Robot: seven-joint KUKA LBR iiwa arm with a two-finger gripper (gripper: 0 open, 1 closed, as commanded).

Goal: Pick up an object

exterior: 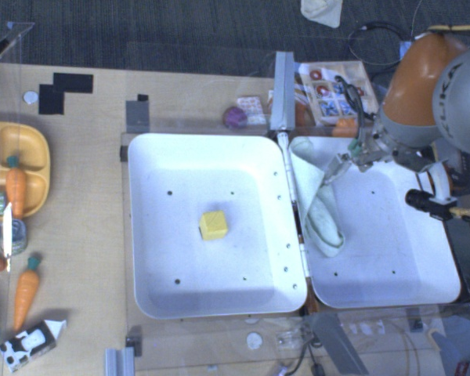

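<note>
Left bin (pixel 153 210): block (pixel 214 225) near centre, slightly toward 7 o'clock; right bin (pixel 423 272) adjoins it at 3 o'clock; inside the right bin, a limp cloth-like item (pixel 325 218), its kind uncertain, lies along the 9 o'clock wall, its upper end rising toward the gripper (pixel 359 157) at the bin's 12 o'clock edge; behind the bins, small ball (pixel 234 117) and printed booklet (pixel 333 92); far at 9 o'clock, divided tray (pixel 33 143) with a toy carrot (pixel 15 188) in it; second carrot (pixel 25 286) in front of the tray.

Even, bright overhead light — soft shadows, slight blur
</note>
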